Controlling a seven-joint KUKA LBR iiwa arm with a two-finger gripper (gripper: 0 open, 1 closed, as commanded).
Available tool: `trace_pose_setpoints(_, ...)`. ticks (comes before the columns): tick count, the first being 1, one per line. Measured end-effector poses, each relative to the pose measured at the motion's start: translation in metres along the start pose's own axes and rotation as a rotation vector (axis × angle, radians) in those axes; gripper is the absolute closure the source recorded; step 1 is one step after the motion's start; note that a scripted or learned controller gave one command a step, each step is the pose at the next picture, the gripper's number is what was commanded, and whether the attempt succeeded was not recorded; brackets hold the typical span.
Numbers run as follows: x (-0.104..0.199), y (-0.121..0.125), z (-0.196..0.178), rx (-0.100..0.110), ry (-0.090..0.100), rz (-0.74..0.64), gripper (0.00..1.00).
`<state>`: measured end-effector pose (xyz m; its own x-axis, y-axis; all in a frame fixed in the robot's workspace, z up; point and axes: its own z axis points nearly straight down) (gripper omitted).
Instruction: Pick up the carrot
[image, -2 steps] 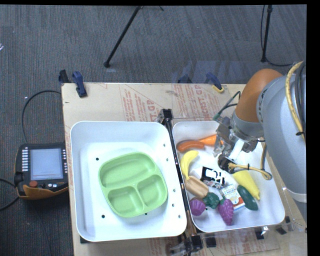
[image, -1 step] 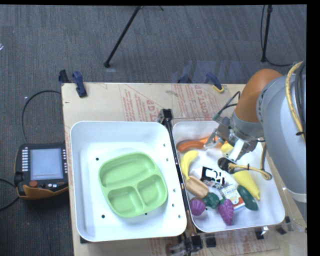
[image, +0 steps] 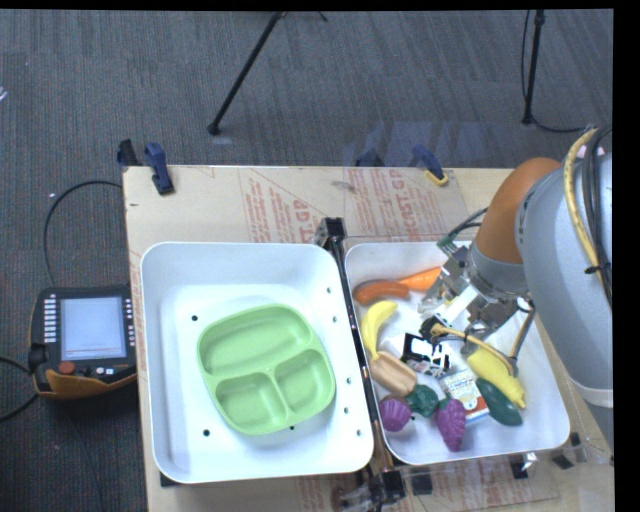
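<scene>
The carrot (image: 420, 278) is a slim orange piece lying near the back of the right bin (image: 555, 420), its tip pointing right toward the arm. Just left of it lies a darker orange oval piece (image: 378, 292). My gripper (image: 428, 348) hangs over the middle of the right bin, a little nearer the camera than the carrot and apart from it. The grey arm with its orange band (image: 515, 210) comes down from the right and hides part of the bin's right side.
Around the gripper lie a yellow banana (image: 377, 325), a tan bread roll (image: 392, 373), two purple grape bunches (image: 394, 413), a dark green vegetable (image: 422, 400), a small box (image: 462, 386) and another yellow piece (image: 497, 372). The left bin (image: 165, 300) holds a green divided plate (image: 240, 335).
</scene>
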<state>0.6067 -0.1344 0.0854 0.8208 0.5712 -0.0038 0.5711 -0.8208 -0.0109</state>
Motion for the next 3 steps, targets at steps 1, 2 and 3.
trace_pose_setpoints(1, 0.031, -0.020, -0.001, -0.003, 0.002, 0.209, 0.00)
trace_pose_setpoints(2, 0.047, -0.030, -0.001, -0.005, 0.004, 0.361, 0.00)
trace_pose_setpoints(3, 0.021, 0.000, -0.002, -0.005, 0.004, 0.410, 0.00)
